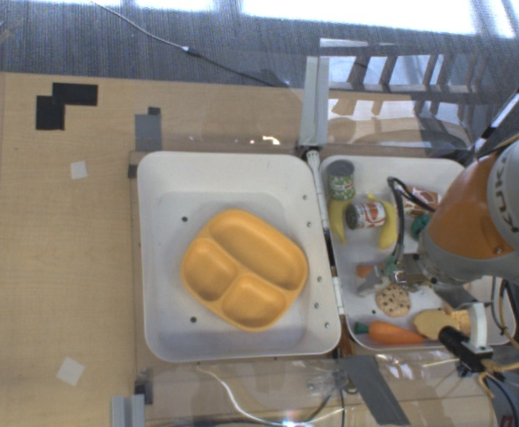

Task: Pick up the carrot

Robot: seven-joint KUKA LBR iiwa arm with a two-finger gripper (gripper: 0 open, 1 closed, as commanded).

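Nearest the camera lay the carrot (pixel 396 334), against the front wall of the right bin (pixel 352 336), long axis along that wall, thicker end left, tip right toward a cracker (pixel 438 324). A cookie (pixel 393 302) sat just behind. The jaws (pixel 394 271) hovered above; whether open or closed, I could not tell. A good grasp would probably straddle the carrot's middle, across its length.

camera view | fixed overhead, slanted down | bench (pixel 54 238) | both bins in frame
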